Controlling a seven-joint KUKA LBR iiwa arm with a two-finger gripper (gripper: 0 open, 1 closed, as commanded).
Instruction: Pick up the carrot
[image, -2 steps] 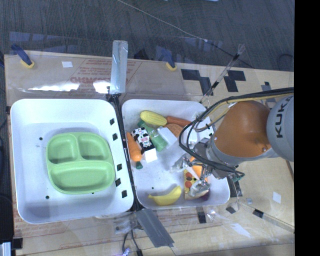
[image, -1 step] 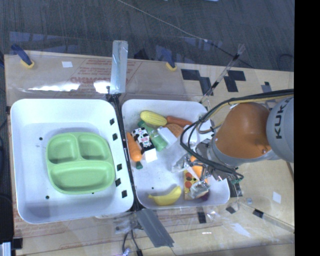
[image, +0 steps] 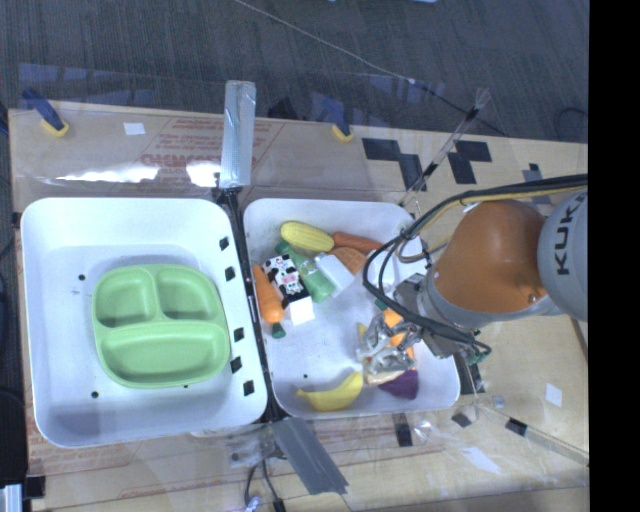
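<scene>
Carrot (image: 267, 297) is lying along the left wall of the right bin (image: 330, 212), near the frame's centre, pointing up and down with its green end toward the bottom. Just to its right, a black-and-white cow toy (image: 285, 278) is sitting, touching or nearly touching a green bottle (image: 318, 281) that is slanting toward a white block (image: 301, 311). Above them, corn (image: 306, 237) is resting near the bin's top edge, with an orange piece (image: 357, 242) beside it on the right. Over at the lower right of this bin, the gripper (image: 383, 347) is hanging low, well apart from the carrot, and something orange is showing at its tip; I cannot tell how the jaws stand, the wrist is crowding them. A banana (image: 333, 392) is curving along the bottom edge, and a purple piece (image: 402, 384) is sitting just under the gripper. In the left bin (image: 50, 260), a green divided plate (image: 158, 327) is lying in the middle of the floor.
</scene>
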